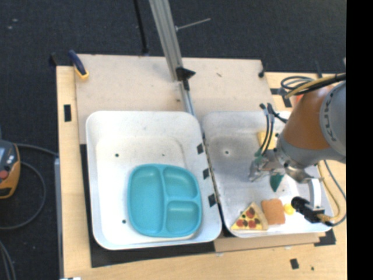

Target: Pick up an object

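My gripper [260, 171] hangs low over the middle of the right bin [230, 136], below the orange wrist band. A small green object [275, 182] shows just to the right of the gripper, partly hidden by it; whether they touch is unclear. A pizza-slice toy [249, 218] lies at the bin's front edge. An orange-brown block [273, 212] sits right beside it. A yellow thing [261, 137] peeks out behind the arm's cables near the bin's back.
The left bin [108, 133] holds a light blue divided plate [165, 200] in its front half. A metal rail [169, 39] slants up from between the bins. The arm's body covers the right bin's right side.
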